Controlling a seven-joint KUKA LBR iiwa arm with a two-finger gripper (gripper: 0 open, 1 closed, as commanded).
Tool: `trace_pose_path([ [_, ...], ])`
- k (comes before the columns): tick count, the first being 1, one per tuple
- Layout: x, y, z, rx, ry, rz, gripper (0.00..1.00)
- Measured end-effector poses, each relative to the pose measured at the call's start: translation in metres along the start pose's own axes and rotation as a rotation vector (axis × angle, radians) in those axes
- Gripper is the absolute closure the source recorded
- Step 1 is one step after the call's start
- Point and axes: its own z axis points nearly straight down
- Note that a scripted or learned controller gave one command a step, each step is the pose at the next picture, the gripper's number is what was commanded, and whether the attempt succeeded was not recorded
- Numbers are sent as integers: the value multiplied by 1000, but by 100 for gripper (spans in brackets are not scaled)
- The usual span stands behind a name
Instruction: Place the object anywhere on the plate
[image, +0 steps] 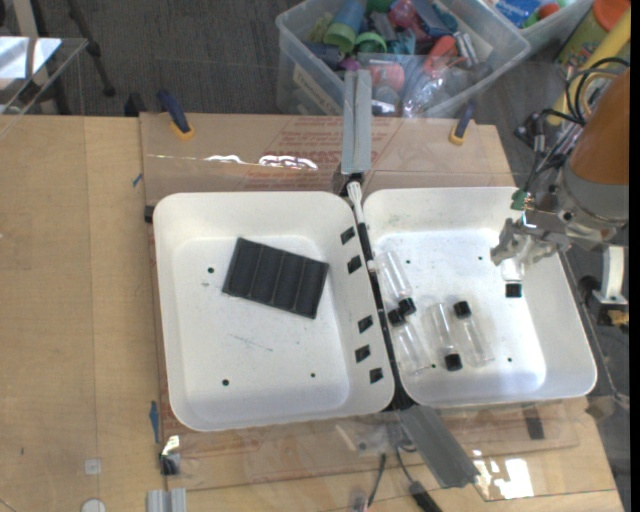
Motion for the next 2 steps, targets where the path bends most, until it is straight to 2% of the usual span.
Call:
trace_pose_path([
  [1, -55, -25, -88, -2, 0, 215, 100],
  [2, -54, -25, -88, -2, 0, 215, 0],
])
